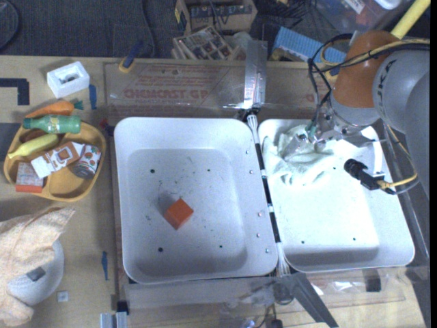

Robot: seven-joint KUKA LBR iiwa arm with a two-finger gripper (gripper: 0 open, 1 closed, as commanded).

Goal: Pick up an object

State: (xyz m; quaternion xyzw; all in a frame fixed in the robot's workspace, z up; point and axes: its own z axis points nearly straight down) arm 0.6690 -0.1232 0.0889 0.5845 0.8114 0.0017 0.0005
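While the arm (382, 80) hangs over the right bin (355, 238) w/ its claw (315, 134) at approx 11 o'clock there, can't tell the claw's state. Left bin (136, 149) holds one orange block (179, 213), small cube, tilted, at approx 6 o'clock of centre. Yellow bowl (68, 188) at 9 o'clock on desk (82, 231) holds assorted toy food.

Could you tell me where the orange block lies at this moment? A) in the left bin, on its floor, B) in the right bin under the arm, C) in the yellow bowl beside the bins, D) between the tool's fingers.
A: the orange block rests on the floor of the left bin, well apart from the tool, which is over the right bin.
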